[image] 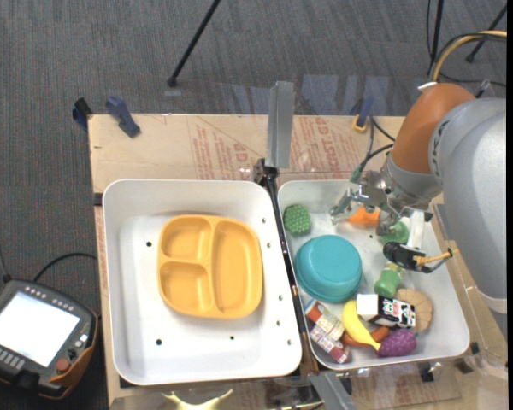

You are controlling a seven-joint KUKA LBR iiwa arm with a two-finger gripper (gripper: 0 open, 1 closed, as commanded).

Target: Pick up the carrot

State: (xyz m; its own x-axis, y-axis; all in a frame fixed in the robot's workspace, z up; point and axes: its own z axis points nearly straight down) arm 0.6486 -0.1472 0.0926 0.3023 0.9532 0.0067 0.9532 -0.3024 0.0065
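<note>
Where the pincer (pixel 356 205) hovers, the carrot (pixel 365 215) lies just beside.

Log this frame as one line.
gripper over carrot | right bin | grasp unconfirmed | yellow plate in left bin

Plate (pixel 210 266) in left bin (pixel 120 229); bowl (pixel 328 267) in right bin (pixel 451 314).

We see just a sliver of the carrot (pixel 364 215), its three o'clock end hidden under the gripper (pixel 369 205). The arm (pixel 462 161) is cut off at three o'clock, and we cannot read the small packets (pixel 327 331) at six o'clock.
</note>
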